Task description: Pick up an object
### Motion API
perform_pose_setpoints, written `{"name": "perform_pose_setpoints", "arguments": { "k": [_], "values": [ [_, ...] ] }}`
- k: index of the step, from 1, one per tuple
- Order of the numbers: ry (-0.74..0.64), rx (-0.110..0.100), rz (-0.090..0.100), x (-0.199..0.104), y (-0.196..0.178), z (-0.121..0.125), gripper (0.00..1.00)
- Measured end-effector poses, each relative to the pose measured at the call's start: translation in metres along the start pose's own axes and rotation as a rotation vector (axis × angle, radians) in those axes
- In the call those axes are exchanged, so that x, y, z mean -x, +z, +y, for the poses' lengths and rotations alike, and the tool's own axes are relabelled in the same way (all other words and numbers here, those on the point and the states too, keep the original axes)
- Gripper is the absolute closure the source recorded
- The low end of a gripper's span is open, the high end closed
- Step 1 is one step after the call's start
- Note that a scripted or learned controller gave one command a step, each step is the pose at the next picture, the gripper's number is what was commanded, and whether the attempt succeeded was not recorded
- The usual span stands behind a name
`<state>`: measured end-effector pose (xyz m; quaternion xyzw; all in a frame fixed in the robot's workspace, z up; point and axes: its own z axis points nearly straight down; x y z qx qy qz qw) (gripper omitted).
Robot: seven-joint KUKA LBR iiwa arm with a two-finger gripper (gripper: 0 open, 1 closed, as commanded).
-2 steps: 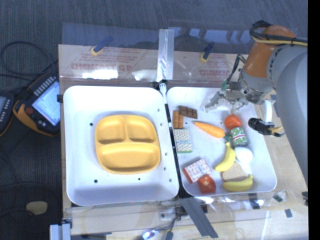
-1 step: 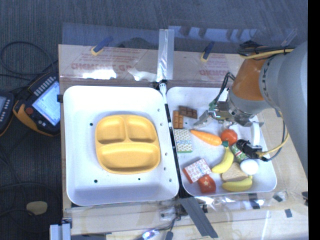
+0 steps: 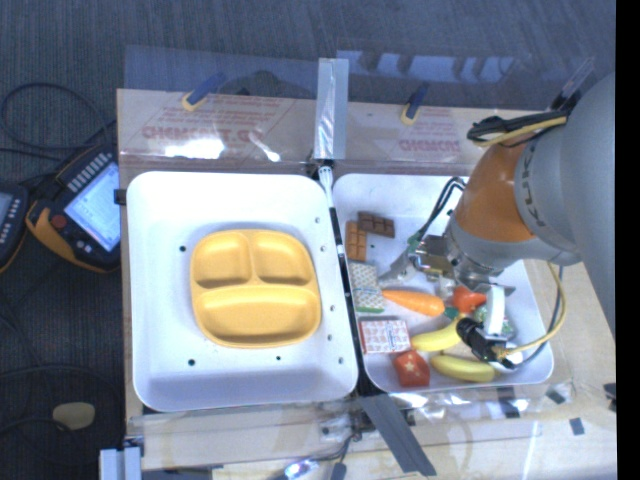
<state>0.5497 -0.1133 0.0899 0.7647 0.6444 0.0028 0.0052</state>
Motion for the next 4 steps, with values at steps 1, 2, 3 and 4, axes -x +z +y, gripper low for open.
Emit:
{"name": "perform_pose_setpoints", "arguments": {
  "k": [1,2,3,4],
  "values": [
    [0.069,0.005,0.000,-0.003,-0.001,-0.051,0.00],
    [0.100,-0.004,0.001,-0.009,0.000,-0.024,0.00],
    [-0.051,0.008,0.000,0.003,-0.001,-0.050,0.00],
    [-0.051,0.007,0.002,0.002,-0.010,-0.049,1.00]
  ]
}}
